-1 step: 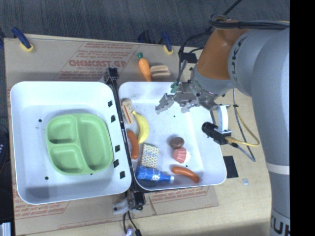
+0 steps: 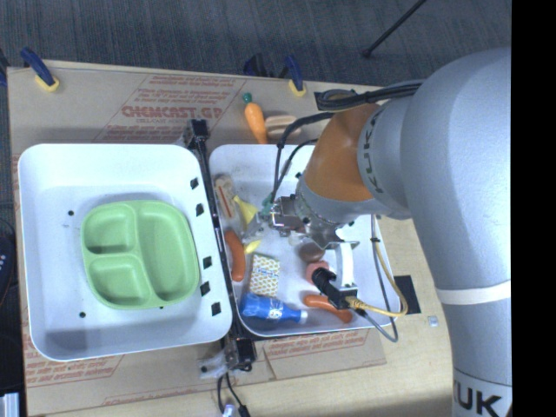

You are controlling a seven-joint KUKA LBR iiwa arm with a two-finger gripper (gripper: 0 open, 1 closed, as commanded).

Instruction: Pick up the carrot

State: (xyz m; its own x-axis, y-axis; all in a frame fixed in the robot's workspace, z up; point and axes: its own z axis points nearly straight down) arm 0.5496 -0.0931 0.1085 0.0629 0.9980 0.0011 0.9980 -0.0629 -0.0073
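Nearest me, the grey arm (image 2: 460, 189) with its orange band (image 2: 343, 159) overhangs the right bin (image 2: 382, 272). Below it, the gripper (image 2: 300, 224) sits among the clutter; I cannot tell its state. A carrot (image 2: 254, 122) lies beyond that bin's far rim, on the bench. The left bin (image 2: 39, 233) holds a green tray (image 2: 139, 252).

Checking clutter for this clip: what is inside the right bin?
Right bin holds an orange sausage-like piece, a patterned packet, a blue item and a carrot-like piece. The arm covers the rest.
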